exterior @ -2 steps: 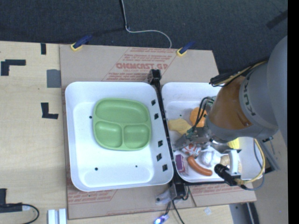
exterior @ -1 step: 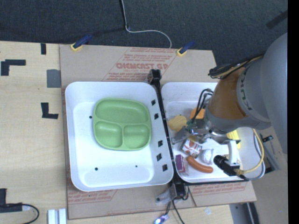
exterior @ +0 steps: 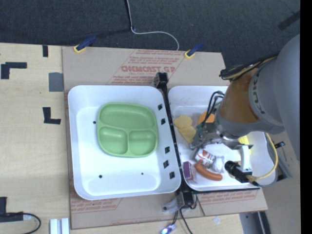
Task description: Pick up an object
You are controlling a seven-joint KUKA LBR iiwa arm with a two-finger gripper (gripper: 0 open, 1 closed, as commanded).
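Observation:
My gripper (exterior: pixel 201 139) reaches down into the right bin (exterior: pixel 192 97), its tips low among the objects at the bin's middle. A pale yellow lump (exterior: pixel 184 126) lies just left of the gripper. An orange piece (exterior: pixel 204 117) sits beside the wrist. Below the gripper lie a white and red packet (exterior: pixel 209 159), a reddish sausage (exterior: pixel 208 173) and a small purple item (exterior: pixel 187 170). A yellow piece (exterior: pixel 244 141) shows under the arm on the right. The arm's body hides much of the bin's right half.
The left bin (exterior: pixel 83 130) holds a green divided plate (exterior: pixel 127 129). Both bins rest on a cardboard sheet (exterior: pixel 146 67) on the wooden bench. A white cable (exterior: pixel 146 32) runs across the dark floor at the back. Black clips line the wall between the bins.

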